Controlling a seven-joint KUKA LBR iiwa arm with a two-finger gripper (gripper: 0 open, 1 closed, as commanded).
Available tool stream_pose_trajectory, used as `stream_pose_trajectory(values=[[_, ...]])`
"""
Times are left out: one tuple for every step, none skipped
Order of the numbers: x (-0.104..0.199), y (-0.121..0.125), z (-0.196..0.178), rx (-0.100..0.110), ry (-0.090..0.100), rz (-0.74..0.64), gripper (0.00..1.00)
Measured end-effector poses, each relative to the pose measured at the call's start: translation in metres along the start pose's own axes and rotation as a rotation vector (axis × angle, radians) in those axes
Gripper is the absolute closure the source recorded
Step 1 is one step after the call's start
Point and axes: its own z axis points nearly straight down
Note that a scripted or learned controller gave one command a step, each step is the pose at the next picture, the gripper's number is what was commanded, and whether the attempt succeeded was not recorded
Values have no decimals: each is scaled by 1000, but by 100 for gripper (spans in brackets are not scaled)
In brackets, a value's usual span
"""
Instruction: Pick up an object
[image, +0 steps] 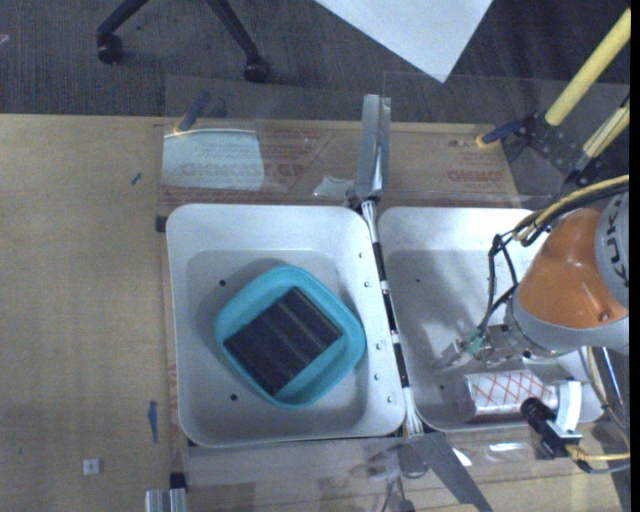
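The object nearest the gripper is a white tube with a red crosshatch pattern (505, 390), lying on its side on the floor of the right bin (420, 250), close to that bin's near wall. Its white cap end points toward the right of the view. The gripper (470, 347) sits just above and to the left of the tube in the picture, with its greenish tip over the bin floor beside the tube's patterned end. The tube is not between the fingers; it lies just beside them, on their near side. Whether the fingers are spread or pressed together cannot be determined at this scale. The orange band of the arm (570, 280) rises to the right of the gripper, with black cables running along its left side. Well away from the fingers, across the divider between the bins, the left bin (200, 240) holds a turquoise square container (340, 325) with a dark ribbed block (280, 340) resting inside it. The container sits turned at an angle to the bin walls.
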Motion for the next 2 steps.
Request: stream_pose_trajectory(values=[[-86,16,-19,5,0,88,0],[-42,88,-17,4,1,64,0]])
